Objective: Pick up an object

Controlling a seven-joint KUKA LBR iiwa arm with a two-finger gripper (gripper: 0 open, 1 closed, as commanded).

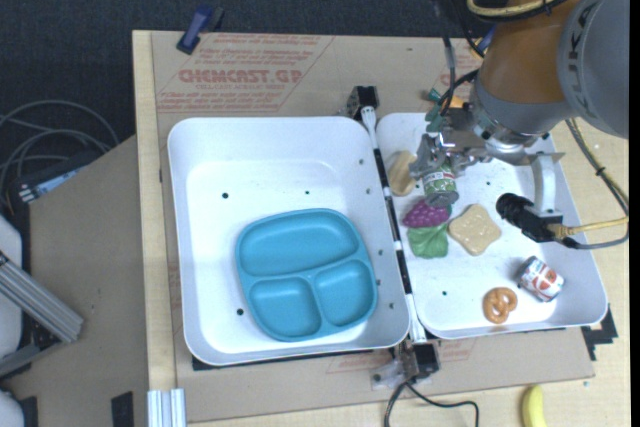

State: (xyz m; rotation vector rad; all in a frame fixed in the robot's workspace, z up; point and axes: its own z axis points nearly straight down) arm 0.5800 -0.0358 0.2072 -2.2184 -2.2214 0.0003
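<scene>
Left bin (200, 175), blue tray (304, 272), right bin (575, 300), pretzel (498, 304), toast (474, 229)

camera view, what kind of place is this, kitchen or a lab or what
Most likely a robotics lab test bench, not a kitchen: two white bins clamped on a cardboard-topped table, toy food such as a pretzel and a slice of toast, and loose cables on the dark floor.

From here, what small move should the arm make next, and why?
Probably a short, straight lift. The hand sits low in the right bin over a small can beside the grapes; rising would show whether the can comes with it.
</scene>
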